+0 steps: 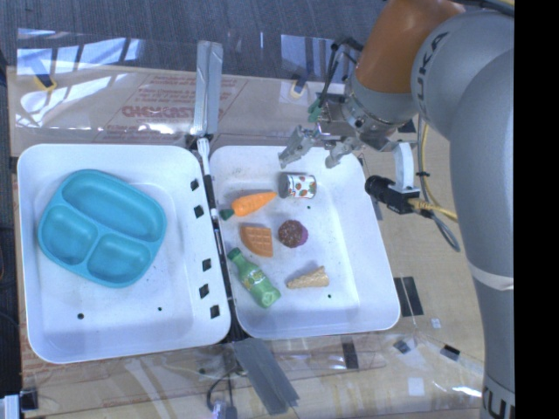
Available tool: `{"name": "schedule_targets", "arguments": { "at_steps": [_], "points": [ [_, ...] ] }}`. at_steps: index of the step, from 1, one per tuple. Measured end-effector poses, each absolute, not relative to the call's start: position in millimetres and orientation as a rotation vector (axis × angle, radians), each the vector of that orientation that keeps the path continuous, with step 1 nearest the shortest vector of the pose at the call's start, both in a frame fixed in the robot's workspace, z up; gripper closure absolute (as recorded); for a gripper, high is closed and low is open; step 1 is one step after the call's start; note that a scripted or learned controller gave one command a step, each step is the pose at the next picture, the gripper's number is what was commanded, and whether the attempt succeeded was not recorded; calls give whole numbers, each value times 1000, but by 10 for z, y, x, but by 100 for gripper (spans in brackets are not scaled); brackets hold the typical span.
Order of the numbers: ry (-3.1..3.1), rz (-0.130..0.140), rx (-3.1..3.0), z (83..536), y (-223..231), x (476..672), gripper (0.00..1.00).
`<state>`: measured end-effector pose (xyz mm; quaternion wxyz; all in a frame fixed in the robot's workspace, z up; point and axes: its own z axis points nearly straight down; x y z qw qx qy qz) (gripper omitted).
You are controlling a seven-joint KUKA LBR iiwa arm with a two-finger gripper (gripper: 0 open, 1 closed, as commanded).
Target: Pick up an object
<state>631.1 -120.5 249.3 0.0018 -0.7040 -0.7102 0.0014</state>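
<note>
The small can (298, 185) lies on its side in the right bin (371, 299), just below the claw (312, 154). The claw hangs over the bin's far edge, its fingers spread wide, nothing between them. Lower left of the claw lies the carrot (251, 203), and beyond it the waffle (257, 240), brown cookie (293, 233), cone (308, 278) and green bottle (254, 278). Far left of the claw, a blue divided plate (100, 226) sits in the left bin (44, 330).

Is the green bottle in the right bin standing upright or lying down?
Lying down. The green bottle rests on its side on the floor of the right bin, its cap end pointing toward the divider between the bins.
</note>
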Motion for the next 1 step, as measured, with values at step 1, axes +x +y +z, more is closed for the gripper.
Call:
{"name": "schedule_targets", "arguments": {
  "at_steps": [1],
  "points": [
    [-2248,0,-2198,1046,-1668,6467,0]
  ]
}}
